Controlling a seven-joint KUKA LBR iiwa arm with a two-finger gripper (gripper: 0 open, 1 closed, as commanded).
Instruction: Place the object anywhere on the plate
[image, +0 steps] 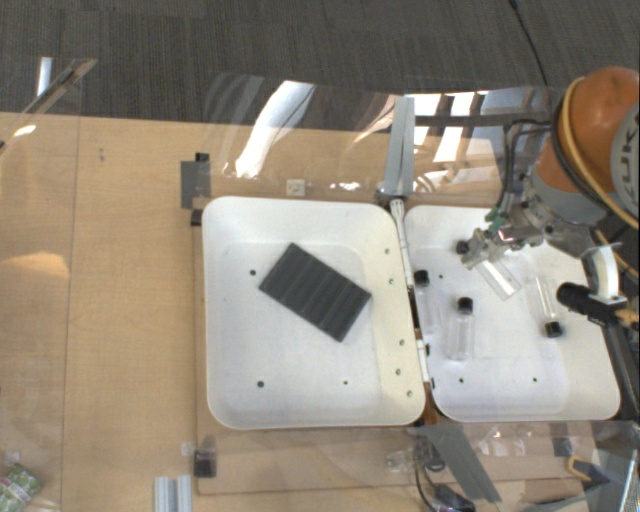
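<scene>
Plate (315, 291): a dark grey ribbed rectangular slab, lying flat and turned at a slant in the left bin (230, 400), near its middle and a little toward the far side.
Gripper (497, 247): over the far part of the right bin (590, 405), hanging from the grey arm (570, 190) with its orange band (600, 120).
Fingers: whether they are spread or pressed together cannot be told; a clear vial (500, 275) lies slanted right under them, and it is not clear whether it is pinched or only touched.
Object: the likeliest one is that clear vial at the gripper, in the right bin, well apart from the plate.
Other vials: a second clear vial with a black cap (461, 328) lies near the middle of the right bin; a third vial (547, 308) lies to its right, black cap toward the near side.
Loose cap: a small black cap (421, 278) sits close to the right bin's left wall.
In the way: the raised rims of the two bins, which meet between the vial and the plate.
Bench (100, 300): pale wood under a clear sheet that throws bright reflections along the far edge.
Fittings: small dark clamps (195, 185) at the left bin's corners and a metal bracket (400, 150) above the seam.
Room: dark grey ribbed carpet (250, 40) beyond the bench.
</scene>
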